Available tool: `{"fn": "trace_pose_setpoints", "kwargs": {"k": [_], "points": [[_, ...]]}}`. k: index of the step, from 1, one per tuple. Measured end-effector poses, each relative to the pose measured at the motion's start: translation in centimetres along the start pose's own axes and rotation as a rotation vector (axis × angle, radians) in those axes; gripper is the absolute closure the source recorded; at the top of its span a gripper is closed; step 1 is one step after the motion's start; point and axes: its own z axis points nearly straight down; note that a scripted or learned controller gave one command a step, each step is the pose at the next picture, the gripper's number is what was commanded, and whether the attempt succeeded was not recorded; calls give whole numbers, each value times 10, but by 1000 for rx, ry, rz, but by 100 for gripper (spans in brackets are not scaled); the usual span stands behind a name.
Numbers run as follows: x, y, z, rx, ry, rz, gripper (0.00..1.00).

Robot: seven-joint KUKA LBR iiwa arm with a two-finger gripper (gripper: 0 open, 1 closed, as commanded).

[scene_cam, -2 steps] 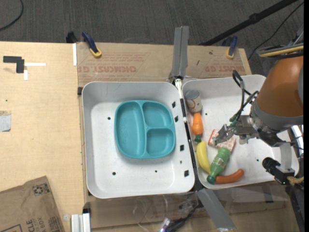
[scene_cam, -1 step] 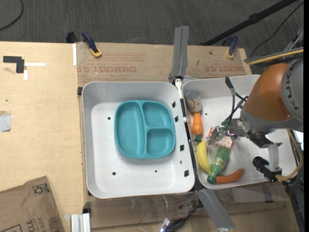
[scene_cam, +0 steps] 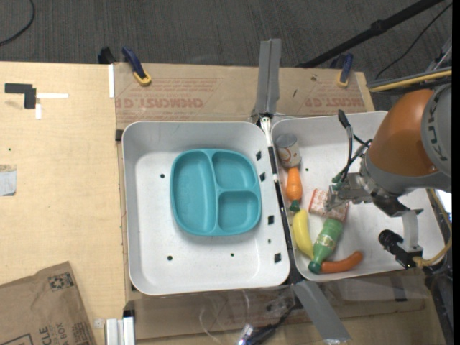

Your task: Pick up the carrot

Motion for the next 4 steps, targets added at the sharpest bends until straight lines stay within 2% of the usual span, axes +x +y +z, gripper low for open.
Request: {"fn": "trace_pose_setpoints", "kwargs": {"k": [1,2,3,4], "points": [[48,-31,-66,36,2,333,100],[102,-35,-79,36,0,405,100],[123,-34,-85,37,-4,590,100],[138,-32,-75,39,-3,487,100]]}}
